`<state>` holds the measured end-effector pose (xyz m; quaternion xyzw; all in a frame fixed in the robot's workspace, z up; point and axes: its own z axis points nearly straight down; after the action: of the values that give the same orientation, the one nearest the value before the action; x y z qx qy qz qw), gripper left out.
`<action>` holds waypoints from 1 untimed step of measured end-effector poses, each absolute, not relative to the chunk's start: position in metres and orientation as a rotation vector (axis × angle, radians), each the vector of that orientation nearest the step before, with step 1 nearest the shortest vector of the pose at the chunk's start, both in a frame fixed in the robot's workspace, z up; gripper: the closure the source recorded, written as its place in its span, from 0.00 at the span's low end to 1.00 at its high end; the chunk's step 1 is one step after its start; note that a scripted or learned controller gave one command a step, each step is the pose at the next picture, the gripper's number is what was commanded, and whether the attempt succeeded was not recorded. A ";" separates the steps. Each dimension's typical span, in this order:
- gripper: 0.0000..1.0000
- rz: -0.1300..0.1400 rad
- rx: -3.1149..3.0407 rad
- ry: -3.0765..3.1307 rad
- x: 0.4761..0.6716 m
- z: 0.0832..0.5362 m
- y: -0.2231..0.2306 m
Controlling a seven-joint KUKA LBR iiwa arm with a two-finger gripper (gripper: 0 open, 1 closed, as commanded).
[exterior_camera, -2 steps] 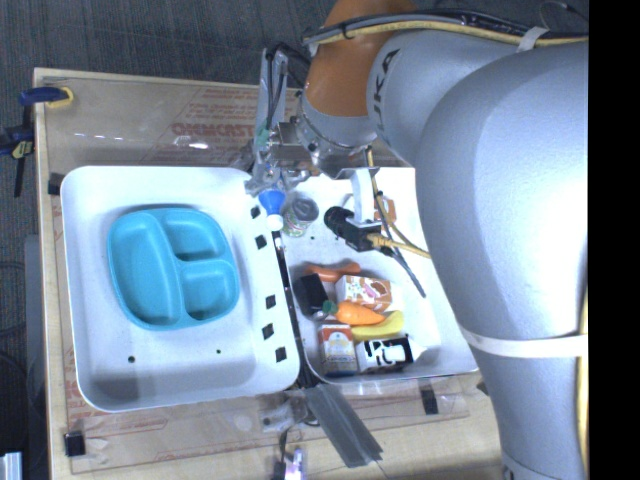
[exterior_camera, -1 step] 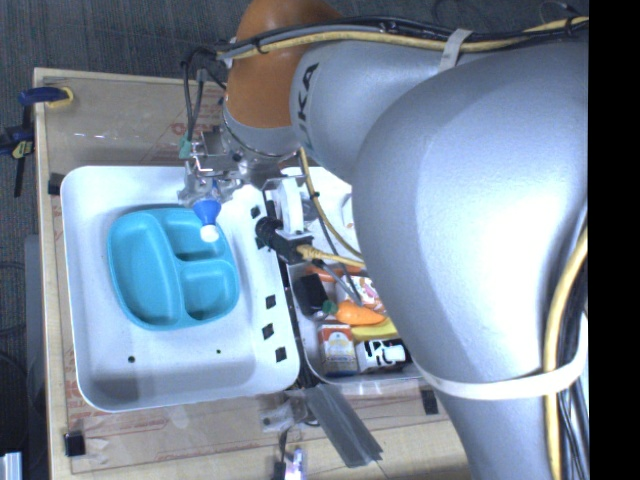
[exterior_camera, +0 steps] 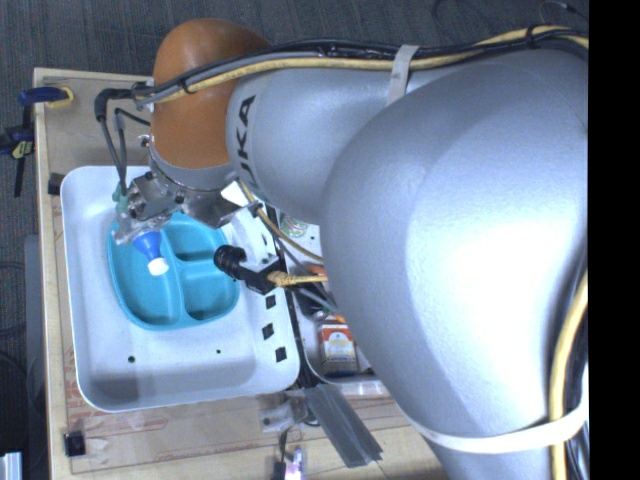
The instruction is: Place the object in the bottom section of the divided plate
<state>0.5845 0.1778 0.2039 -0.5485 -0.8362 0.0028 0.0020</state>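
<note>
On the arm [exterior_camera: 420, 188], black letters spell part of "KUKA".

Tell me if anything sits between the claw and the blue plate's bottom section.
Nothing visible does. The claw hangs over the upper left of the blue plate, with a small blue and white object right below it. The plate's bottom section looks bare, and the plate lies in the left white bin.
</note>
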 end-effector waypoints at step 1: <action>0.00 0.008 -1.723 -2.623 0.585 0.204 0.177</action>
<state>0.5848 0.1770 0.2041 -0.5490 -0.8358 0.0026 0.0017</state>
